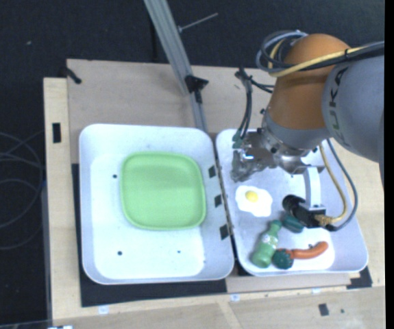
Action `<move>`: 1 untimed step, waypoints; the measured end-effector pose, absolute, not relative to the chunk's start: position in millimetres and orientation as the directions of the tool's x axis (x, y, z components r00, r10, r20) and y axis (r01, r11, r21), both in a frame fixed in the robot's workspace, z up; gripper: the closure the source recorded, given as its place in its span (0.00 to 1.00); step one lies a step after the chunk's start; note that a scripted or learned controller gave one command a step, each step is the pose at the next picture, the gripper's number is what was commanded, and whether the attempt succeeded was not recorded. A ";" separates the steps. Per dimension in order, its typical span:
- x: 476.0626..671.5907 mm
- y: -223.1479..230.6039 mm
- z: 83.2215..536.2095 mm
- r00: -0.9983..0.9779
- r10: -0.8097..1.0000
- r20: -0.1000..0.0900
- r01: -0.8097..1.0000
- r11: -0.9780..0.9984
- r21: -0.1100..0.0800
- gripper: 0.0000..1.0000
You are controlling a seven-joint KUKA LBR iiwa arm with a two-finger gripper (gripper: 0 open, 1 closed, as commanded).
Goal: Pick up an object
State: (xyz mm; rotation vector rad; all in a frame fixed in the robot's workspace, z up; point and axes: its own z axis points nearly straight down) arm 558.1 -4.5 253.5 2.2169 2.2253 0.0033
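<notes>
Toy fried egg (253,200): lies flat in right bin (351,256), near its left wall, just below gripper (243,164), whose tips are too blurred to tell if spread or closed. Green bottle (267,244), tilted, sits just beside orange-red piece (310,251) with indistinct green end. Arm (306,101) hides the bin's far part. Left bin (101,184) holds green plate (163,190). Both bins stand on the desk (114,94).

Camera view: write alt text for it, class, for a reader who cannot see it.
The arm's tool hangs over the right bin, next to a toy fried egg. Lower in that bin lie a green bottle and a red sausage-shaped toy; the left bin holds a square green plate.
</notes>
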 end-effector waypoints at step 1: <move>539.4 48.5 259.6 -0.004 1.000 0.001 1.000 0.004 0.001 1.00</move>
